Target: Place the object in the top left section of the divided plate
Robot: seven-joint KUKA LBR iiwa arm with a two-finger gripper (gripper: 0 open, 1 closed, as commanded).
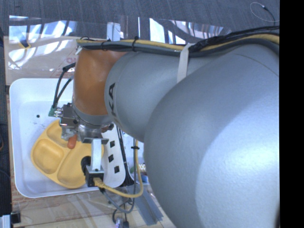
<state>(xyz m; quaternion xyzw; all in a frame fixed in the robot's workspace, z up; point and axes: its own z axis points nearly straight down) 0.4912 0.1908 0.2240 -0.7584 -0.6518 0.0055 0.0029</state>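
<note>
Across most of the view spreads the grey arm, its orange band hanging over the left white bin. That bin holds a yellow divided plate, lying tilted toward the bin's lower left corner. A small orange-red object sits on the plate beside the wrist hardware, near the plate's upper sections. Whether the gripper is clenched or released cannot be told. Wooden bench shows below the bin, dark carpet above.
</note>
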